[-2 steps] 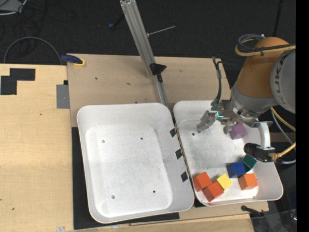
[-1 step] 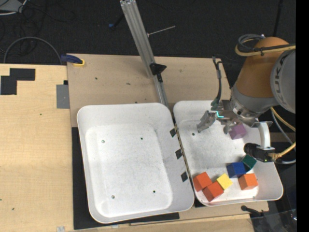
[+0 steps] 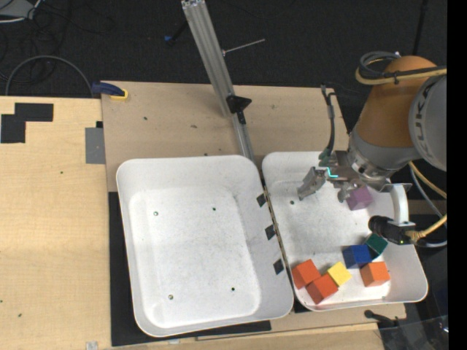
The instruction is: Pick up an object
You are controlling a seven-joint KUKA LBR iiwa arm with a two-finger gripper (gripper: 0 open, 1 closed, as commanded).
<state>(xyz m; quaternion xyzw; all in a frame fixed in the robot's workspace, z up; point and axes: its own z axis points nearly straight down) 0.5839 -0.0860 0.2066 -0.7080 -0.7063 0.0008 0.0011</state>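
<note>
My gripper [image 3: 326,189] hangs over the upper part of the right bin [image 3: 314,228], its fingers spread open; the left finger [image 3: 309,184] is plain to see and nothing sits between the two. A purple block [image 3: 359,197] lies just to the right of the gripper, beside the right finger rather than between the fingers. Along the bin's front edge are two orange-red blocks [image 3: 306,272] [image 3: 322,288], a yellow block [image 3: 339,274], a blue block [image 3: 357,256], a green block [image 3: 377,244] and an orange block [image 3: 375,273].
The left bin [image 3: 190,239] stands beside the right one, with black clips on the rims between them. A slanted aluminium post [image 3: 215,57] rises behind the bins. A white bracket and cables [image 3: 398,217] hang from the arm over the right bin's right side.
</note>
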